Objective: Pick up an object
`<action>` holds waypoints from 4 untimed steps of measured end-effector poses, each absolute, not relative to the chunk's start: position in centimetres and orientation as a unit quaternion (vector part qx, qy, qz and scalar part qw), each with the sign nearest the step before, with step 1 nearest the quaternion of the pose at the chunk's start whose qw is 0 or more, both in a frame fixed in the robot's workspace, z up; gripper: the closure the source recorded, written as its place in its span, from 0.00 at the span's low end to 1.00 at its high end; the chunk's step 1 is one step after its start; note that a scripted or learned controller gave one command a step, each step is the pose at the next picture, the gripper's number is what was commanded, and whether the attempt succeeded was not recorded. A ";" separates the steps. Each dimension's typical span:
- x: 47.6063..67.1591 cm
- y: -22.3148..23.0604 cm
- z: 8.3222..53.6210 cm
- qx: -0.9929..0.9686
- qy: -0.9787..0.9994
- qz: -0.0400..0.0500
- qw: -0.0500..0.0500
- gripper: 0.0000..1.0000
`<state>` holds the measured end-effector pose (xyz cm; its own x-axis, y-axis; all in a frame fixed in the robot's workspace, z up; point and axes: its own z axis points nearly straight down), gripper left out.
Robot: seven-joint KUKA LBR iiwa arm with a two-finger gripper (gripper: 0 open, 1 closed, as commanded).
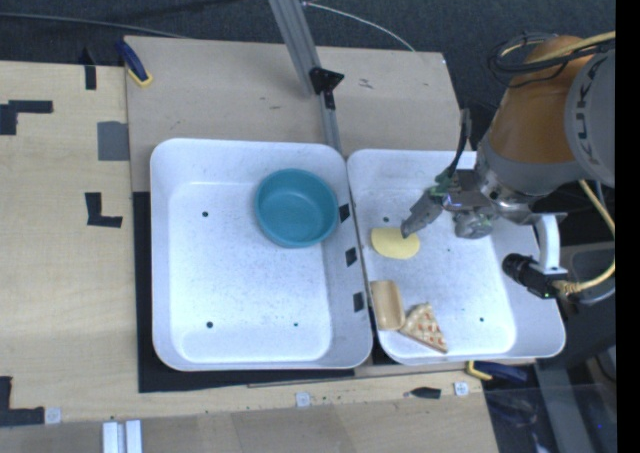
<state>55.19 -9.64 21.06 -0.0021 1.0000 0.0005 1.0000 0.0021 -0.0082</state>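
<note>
Bench (pixel 60 241) of pale wood; two white bins (pixel 190 331) on dark mat (pixel 143 286)

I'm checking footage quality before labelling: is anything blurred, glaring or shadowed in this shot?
Camera view: lighting is soft and even, with faint shadows; the white bins look bright but keep their speckles; the gripper over the yellow piece is slightly soft; the blue bowl is clear.

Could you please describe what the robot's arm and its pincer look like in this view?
The arm is grey with a broad orange band above the wrist. Black and yellow cables loop around it. The wrist is metallic grey, ending in a slim dark pincer. A white bracket with a black fitting hangs beside it.
</note>
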 end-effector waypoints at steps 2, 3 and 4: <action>55.1 -9.1 10.0 -0.707 -0.707 0.003 0.003 0.00; 55.3 -9.0 11.4 -0.706 -0.708 0.001 0.002 1.00; 55.3 -9.1 17.7 -0.707 -0.708 -0.001 -0.002 1.00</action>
<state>55.25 -9.11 17.69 -0.0014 1.0000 -0.0008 1.0000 0.0014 0.0041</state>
